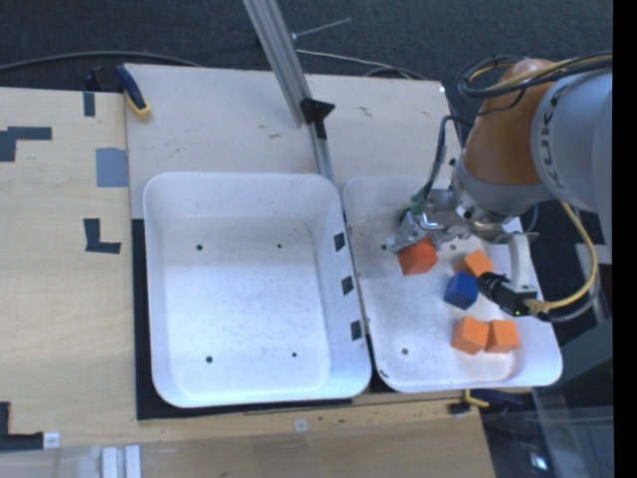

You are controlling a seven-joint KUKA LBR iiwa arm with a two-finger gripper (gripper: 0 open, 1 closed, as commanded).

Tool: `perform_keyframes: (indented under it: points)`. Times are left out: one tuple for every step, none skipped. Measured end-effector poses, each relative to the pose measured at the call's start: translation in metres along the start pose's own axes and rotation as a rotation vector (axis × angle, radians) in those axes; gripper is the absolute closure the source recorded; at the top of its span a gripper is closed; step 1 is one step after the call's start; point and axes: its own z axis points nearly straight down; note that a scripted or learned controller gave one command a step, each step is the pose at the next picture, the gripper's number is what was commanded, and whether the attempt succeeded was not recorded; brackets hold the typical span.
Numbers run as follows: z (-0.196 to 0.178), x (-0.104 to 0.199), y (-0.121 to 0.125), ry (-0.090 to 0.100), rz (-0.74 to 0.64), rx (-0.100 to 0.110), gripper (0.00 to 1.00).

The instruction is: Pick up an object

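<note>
The left bin (244, 287) is sitting bare white. In the right bin (398, 352) the gripper (416, 229) is hanging over a red-orange block (418, 258), its fingers too blurred to read. Three orange blocks are lying rightward (478, 263) (470, 335) (503, 336), one blue block (461, 291) among them, the arm (542, 142) partly covering the far-right corner.

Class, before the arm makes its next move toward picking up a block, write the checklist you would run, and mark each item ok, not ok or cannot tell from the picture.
1. Two-finger gripper is above the right white bin: ok.
2. Red-orange cube lies just below the gripper: ok.
3. Cube sits between the fingers: cannot tell.
4. Small blue cube stands apart from the red-orange cube: ok.
5. Pair of orange blocks is away from the gripper: ok.
</note>
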Motion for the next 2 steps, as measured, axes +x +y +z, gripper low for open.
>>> perform_keyframes:
  points:
    - [-0.024,0.001,0.0,-0.001,0.001,0.003,1.0]
    - [0.007,0.078,0.087,0.002,-0.006,0.004,1.0]
